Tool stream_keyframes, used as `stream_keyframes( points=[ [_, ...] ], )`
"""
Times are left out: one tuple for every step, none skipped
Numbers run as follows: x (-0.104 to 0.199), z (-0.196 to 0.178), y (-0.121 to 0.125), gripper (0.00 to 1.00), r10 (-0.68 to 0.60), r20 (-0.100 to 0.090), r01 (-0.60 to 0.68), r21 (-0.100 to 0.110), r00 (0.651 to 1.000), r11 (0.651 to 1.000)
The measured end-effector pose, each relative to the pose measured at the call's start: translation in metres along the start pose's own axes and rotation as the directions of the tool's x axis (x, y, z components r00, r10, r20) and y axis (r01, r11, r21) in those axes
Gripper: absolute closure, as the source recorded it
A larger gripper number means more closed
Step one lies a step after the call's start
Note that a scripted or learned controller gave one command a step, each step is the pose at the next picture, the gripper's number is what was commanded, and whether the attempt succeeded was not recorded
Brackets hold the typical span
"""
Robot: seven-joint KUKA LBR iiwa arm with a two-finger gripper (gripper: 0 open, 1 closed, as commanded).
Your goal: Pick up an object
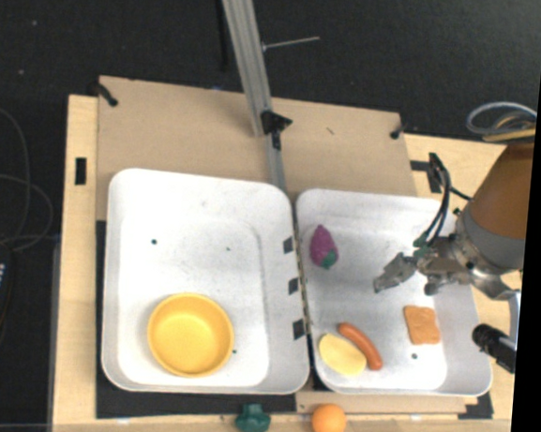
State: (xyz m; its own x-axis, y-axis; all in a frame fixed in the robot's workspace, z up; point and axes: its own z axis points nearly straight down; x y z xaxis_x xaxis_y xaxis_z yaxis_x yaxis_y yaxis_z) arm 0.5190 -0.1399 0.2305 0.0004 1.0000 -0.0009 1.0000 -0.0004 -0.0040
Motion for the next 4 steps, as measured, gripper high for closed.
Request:
stream_keyframes(
  points=[
    [0.003, 0.046, 0.007, 0.0, 0.0, 0.0, 0.0, -0.001, 1.0, 1.0],
    [0.004, 0.109, 0.005, 0.0, 0.0, 0.0, 0.0, 0.001, 1.0, 1.0],
    [0.003, 0.094, 0.008, 1.0, 0.004, -0.001, -0.004, -0.008, 1.0, 1.0],
    [0.003, 0.051, 0.011, 1.0, -0.003, 0.001, 0.003, -0.01, 1.0, 1.0]
  ],
)
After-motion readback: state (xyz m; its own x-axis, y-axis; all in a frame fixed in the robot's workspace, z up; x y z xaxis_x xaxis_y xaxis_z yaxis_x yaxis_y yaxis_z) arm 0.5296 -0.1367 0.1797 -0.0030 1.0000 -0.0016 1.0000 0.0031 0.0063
